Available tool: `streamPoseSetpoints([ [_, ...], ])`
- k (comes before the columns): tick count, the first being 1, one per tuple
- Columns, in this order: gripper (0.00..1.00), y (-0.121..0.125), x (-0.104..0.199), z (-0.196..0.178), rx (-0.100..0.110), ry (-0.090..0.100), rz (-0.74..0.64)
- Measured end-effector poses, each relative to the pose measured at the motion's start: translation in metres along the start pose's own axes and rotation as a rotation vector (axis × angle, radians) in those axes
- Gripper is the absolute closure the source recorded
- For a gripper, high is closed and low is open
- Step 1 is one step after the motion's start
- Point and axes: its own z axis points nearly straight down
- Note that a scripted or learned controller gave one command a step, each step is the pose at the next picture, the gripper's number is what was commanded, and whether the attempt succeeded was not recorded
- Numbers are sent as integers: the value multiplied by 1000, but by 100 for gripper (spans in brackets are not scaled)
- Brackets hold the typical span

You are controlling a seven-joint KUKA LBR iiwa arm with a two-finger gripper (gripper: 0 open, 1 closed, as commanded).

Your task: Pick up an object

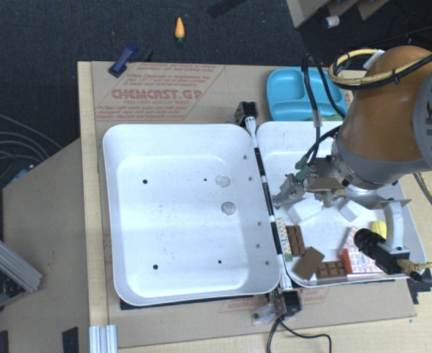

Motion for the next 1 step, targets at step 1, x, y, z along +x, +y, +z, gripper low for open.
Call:
streamPoseSetpoints([
  [1,0,0,-67,3,0,0,1],
])
